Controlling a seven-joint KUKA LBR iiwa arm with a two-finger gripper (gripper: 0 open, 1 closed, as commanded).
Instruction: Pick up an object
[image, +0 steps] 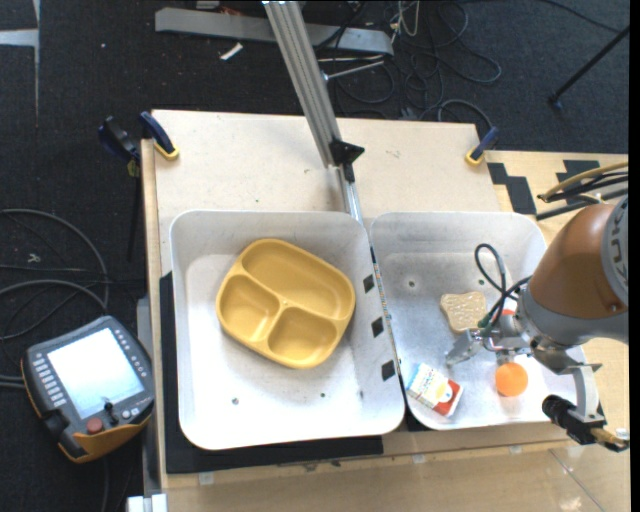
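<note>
Gripper (474, 345) low in right bin (430, 240), open or closed can't tell. Tan piece (463, 309) just above it, orange ball (511, 379) right-below, small carton (434, 389) below-left.

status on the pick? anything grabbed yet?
Done: the arm has reached into the right bin, with the gripper low among the objects. In hand: nothing visibly; the tan sponge-like piece, orange ball and small red-and-white carton all lie on the bin floor. Left: grasp and lift. The yellow divided plate sits in the left bin.
</note>
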